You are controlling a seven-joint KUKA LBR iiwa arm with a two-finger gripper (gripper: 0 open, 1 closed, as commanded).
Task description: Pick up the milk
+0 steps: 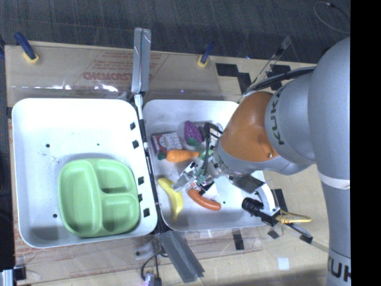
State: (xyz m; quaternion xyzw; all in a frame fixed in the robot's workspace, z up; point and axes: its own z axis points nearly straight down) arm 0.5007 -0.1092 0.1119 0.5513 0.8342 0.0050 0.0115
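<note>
Nearest you, the arm's orange-banded wrist hangs low over the right bin (pixel 229 107), putting its gripper (pixel 199 177) among the banana (pixel 172 198), hot dog (pixel 205 202) and carrot (pixel 181 156). You can't tell whether it's open or closed. Milk carton (pixel 166 142) lies apart, by the divider (pixel 144 154), likely needing a leftward shift.

We note even, bright overhead light. The two white bins (pixel 36 159) read near blown-out, their floors almost featureless. Soft shadows pool under the green tray (pixel 98 195) and along the bin walls. The clear plastic sheet (pixel 107 73) on the counter (pixel 238 64) carries faint glare. The arm's grey shell (pixel 333 112) shows a broad sheen. Overall sharpness is modest; small items look soft, with a slight purple fringe.
</note>
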